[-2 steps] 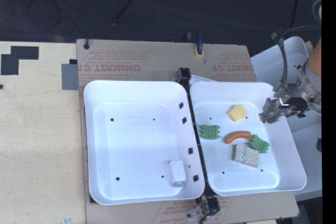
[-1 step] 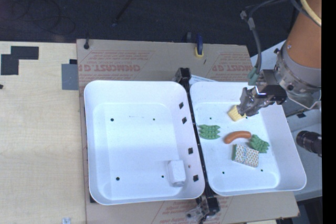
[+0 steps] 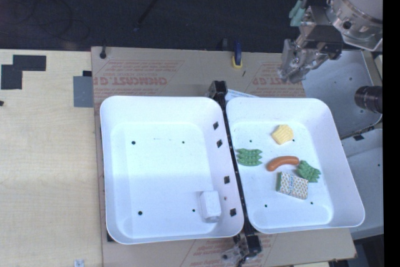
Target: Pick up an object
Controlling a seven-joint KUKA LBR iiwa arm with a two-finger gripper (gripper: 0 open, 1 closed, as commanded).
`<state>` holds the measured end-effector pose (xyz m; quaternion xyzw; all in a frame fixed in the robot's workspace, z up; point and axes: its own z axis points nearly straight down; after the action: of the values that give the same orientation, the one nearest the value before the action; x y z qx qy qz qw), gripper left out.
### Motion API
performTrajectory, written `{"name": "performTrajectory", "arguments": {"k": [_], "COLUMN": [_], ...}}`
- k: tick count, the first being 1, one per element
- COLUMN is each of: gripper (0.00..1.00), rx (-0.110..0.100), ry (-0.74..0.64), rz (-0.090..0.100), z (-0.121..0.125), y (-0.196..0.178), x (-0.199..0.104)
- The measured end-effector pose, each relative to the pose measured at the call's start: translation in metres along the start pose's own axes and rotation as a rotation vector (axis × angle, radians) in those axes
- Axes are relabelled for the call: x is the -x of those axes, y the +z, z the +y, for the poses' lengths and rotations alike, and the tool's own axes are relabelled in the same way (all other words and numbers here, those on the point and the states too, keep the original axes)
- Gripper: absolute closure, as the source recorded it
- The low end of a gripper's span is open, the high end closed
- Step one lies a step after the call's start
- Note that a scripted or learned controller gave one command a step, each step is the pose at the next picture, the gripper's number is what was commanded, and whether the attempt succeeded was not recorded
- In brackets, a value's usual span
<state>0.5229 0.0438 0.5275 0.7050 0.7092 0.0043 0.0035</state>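
Observation:
The right bin (image 3: 331,128) holds several small items: a yellow corn piece (image 3: 282,133), an orange sausage (image 3: 282,163), a green pea pod (image 3: 249,157), a green leafy piece (image 3: 309,170) and a speckled flat packet (image 3: 292,185). A white block (image 3: 210,204) lies near the front right corner of the left bin (image 3: 125,115). My gripper (image 3: 294,70) hangs above the bench behind the right bin's far edge, well apart from all the items. Nothing shows between its fingers.
A black hinge strip (image 3: 226,153) runs between the two bins. A blue and yellow clamp (image 3: 237,57) stands at the back edge of the brown board. Grey metal plate (image 3: 350,81) lies to the right under the arm.

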Motion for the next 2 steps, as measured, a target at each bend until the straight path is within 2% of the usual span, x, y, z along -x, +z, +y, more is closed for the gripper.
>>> {"name": "performTrajectory", "arguments": {"k": [1,2], "gripper": [1.00,1.00], "rx": [-0.013,-0.014], "ry": [0.003,0.003], "rz": [-0.001,-0.002], "z": [0.018,0.038], "y": [-0.010,-0.009], "x": [-0.026,-0.053]}}
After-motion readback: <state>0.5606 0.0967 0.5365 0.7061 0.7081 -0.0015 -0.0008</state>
